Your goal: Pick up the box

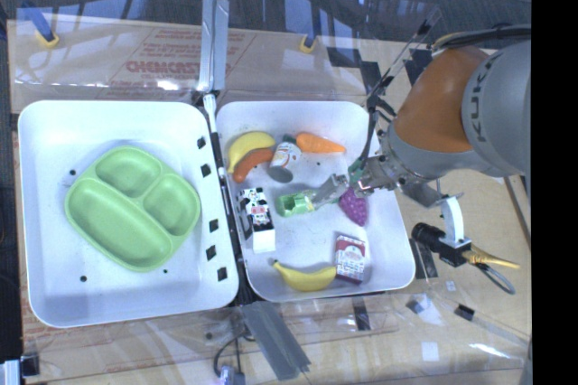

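Two white bins are sitting on the table: the left bin (41,220) is holding one green divided plate (133,206), while the right bin (384,257) is holding two bananas, one carrot and two boxes, the red box (351,258) lying at its near right; the jaws' state cannot be told

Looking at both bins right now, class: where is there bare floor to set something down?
Left bin: bare floor around the green divided plate. Right bin: a patch between the cow-print box, lower banana and red box. Its upper half is crowded.
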Action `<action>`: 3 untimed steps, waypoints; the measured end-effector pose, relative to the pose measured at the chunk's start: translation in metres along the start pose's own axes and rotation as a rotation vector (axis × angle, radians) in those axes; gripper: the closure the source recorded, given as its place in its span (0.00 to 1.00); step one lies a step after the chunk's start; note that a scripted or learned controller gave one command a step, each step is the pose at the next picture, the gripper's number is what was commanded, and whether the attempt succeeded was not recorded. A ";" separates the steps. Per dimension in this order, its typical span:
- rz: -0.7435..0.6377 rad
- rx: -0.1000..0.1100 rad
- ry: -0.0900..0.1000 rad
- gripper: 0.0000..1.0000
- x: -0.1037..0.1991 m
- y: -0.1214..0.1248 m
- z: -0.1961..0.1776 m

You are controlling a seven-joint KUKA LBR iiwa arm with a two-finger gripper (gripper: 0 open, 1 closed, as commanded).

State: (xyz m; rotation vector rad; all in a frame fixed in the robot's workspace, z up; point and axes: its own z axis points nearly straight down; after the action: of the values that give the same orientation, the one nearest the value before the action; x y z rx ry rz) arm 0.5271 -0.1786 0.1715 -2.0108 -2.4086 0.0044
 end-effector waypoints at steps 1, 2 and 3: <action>0.080 -0.001 0.001 0.00 -0.023 -0.056 0.081; 0.080 -0.002 0.000 0.00 -0.023 -0.056 0.081; 0.085 -0.002 0.000 0.00 -0.023 -0.012 0.080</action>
State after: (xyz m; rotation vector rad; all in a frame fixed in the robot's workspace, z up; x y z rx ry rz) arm 0.5193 -0.2031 0.0911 -2.1122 -2.3227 0.0019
